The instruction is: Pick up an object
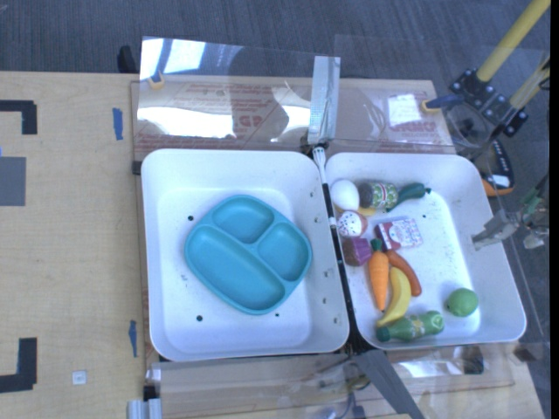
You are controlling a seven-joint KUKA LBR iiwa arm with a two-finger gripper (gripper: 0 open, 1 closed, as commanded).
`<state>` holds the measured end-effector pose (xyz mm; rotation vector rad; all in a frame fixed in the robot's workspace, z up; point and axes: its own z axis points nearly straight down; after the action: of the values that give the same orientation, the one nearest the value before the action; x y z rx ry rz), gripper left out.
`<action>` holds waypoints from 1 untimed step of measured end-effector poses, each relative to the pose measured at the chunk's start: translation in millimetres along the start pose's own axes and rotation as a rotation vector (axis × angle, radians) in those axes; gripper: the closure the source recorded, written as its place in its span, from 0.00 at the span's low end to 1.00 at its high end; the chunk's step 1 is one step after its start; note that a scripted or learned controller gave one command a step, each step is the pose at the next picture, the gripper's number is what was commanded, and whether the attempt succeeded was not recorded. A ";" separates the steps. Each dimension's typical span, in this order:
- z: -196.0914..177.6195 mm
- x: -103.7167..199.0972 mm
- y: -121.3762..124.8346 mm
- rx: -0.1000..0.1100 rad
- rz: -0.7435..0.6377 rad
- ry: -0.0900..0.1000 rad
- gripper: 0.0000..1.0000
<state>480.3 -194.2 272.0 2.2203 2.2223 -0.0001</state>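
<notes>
Two white bins sit side by side on the counter (61, 234). The left bin (166, 321) holds a blue divided plate (248, 252), tilted so its long axis runs from ten to four o'clock, roughly at the bin's middle.

The right bin (493, 308) holds a cluster of toy food crowded along its nine o'clock side. At the top, near eleven o'clock, lies a white egg (345, 192), with a dark bottle (393, 194) just beside it toward three o'clock. Below the egg is a small spotted white piece (351, 224), and beside that a red-and-white packet (401, 233). A purple piece (356, 250) sits under the spotted one. Lower still, a carrot (378, 278) lies upright against a banana (400, 297), with a red-orange strip (407, 271) touching the banana's outer edge. At six o'clock a green bottle (410, 326) lies on its side. A lime (462, 302) rests apart from the cluster, toward five o'clock.

A grey metal part, likely the pincer (500, 227), sits at the right bin's three o'clock rim, apart from all the food; whether it is parted or closed cannot be told, and nothing is seen between its tips.
</notes>
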 end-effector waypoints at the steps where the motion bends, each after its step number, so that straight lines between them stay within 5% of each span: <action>1: 89.5 75.0 52.3 0.005 -0.170 0.003 0.00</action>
<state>532.6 -119.1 182.5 2.0270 2.4079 -0.0024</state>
